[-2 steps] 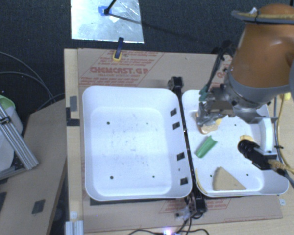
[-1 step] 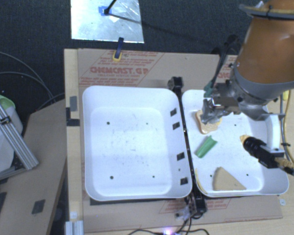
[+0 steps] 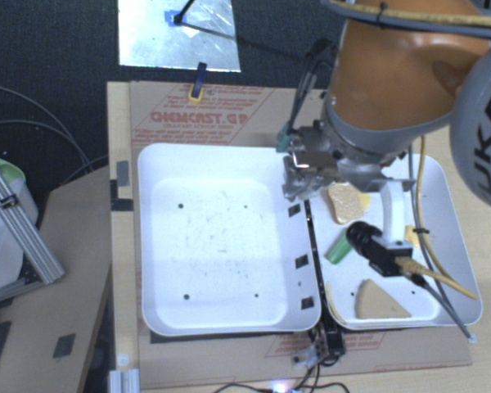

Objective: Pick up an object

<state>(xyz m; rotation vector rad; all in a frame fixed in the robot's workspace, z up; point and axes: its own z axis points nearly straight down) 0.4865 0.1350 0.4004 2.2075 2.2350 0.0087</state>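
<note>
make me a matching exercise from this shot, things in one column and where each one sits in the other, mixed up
Things
1. green block
2. tan wedge
3. pale yellow piece
4. gripper

Places
A. over the seam between the left bin and the right bin
B. near the front rim of the right bin
C. far part of the right bin, close beside the gripper
D. middle of the right bin, near the seam

Pairs: 1-D, 2-B, 3-C, 4-A
</note>
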